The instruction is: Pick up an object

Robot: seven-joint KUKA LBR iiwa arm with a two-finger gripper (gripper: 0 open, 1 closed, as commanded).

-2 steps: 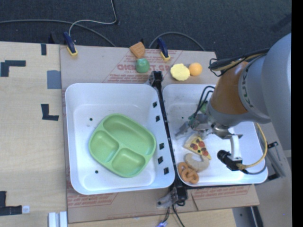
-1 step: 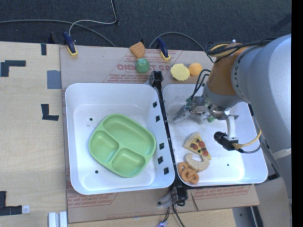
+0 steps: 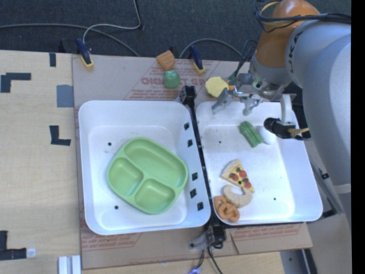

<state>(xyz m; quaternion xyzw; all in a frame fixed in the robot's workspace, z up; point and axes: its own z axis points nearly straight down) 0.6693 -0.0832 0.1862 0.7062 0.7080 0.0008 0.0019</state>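
A: gripper (image 3: pixel 236 100) hangs over the right bin's (image 3: pixel 296 204) far-left corner, fingers spread apart, nothing between them

B: target?

A: guessing the green pickle (image 3: pixel 250 133), lying flat on the bin floor just below-right of the fingers. Pizza slice (image 3: pixel 237 174), cracker (image 3: pixel 238 196) and pretzel (image 3: pixel 227 210) sit bunched at the near-left side, well apart from the gripper

B: risks?

A: fingers are close to the bin wall and the divider (image 3: pixel 193 136), so a straight drop could clip the rim. Also not centred on the pickle, so closing here likely grabs air. Pickle looks thin and smooth, could roll or squirt out

B: other stuff?

A: yellow piece (image 3: pixel 216 86) on the tabletop (image 3: pixel 34 153) just outside the bin, near the fingers, could get nudged. Green plate (image 3: pixel 147 174) in the left bin, out of the way
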